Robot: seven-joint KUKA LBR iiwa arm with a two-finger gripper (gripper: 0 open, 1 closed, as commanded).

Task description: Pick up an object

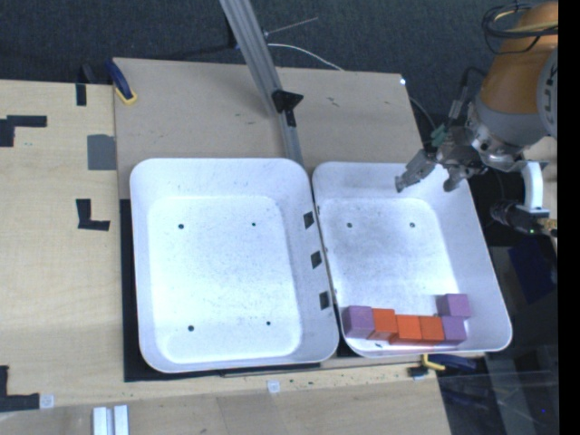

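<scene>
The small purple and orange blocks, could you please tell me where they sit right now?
The small purple and orange blocks are bunched along the near edge of the right-hand shallow white bin, far from the gripper over its far rim.

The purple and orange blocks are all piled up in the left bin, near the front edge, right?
Not quite. The purple blocks and orange blocks sit in the right bin, not the left bin. They are near its front edge, as the camera view shows.

Camera view: single fixed unit, mounted above the table (54,243), looking down at a slant from a middling distance. Field takes in both white bins, the left bin (145,188) and the right bin (485,270), side by side; the arm (517,80) enters from the right edge.
</scene>
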